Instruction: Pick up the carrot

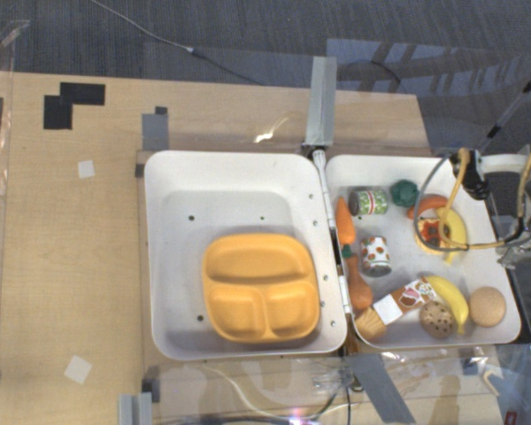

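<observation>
Gripper and arm stand off at the 3 o'clock edge of the bench, where a white fixture with a yellow cable [460,204] and some dark hardware crowd the rim of the right bin [513,326]; whether the fingers are apart or together I cannot tell, and nothing can be seen held.

Judged from how things lie, the task has not got going. The carrot [345,223] lies untouched in the right bin, hard against its 9 o'clock wall beside the divider, long axis running from 12 to 6 o'clock, green end pointing towards 6.

Neighbours crowd it: a small green-labelled can [369,203] just at its 2 o'clock, a white cup with red spots [375,255] at its 4 o'clock, and an ice-cream cone [368,323] further down towards 6. A banana [451,298], a cookie [437,320] and a bread roll [488,306] sit well apart towards the 4 o'clock corner.

Everything remains to do: reach over, descend, close on the carrot and lift. The left bin [173,184] carries a yellow divided plate [261,286].
</observation>
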Motion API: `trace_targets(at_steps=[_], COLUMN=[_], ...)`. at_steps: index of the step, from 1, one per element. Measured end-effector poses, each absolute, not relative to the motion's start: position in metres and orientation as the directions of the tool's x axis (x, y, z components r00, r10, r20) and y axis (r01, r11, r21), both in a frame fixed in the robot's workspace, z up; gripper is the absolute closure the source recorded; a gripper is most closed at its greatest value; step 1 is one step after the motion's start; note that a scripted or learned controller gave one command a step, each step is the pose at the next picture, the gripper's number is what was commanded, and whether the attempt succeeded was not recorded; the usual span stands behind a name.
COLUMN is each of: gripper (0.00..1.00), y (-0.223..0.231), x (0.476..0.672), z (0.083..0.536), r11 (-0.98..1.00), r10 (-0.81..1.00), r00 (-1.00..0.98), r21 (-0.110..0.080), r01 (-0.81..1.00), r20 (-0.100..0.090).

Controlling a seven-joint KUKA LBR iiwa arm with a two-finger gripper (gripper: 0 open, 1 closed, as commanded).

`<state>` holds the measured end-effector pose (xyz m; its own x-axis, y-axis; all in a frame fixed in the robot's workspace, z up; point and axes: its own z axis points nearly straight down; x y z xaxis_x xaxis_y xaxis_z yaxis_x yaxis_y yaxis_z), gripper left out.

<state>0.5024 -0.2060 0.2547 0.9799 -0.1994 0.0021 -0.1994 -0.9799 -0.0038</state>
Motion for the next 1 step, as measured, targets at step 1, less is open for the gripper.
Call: trace_targets(at_steps=[1], gripper=[1.00], y=[-0.2056], x=[0.4959], z=[0.2186], r11=[-0.980], r10=[-0.200], r00=[0.980], r21=[-0.003], r01=[-0.200], r20=[0.001])
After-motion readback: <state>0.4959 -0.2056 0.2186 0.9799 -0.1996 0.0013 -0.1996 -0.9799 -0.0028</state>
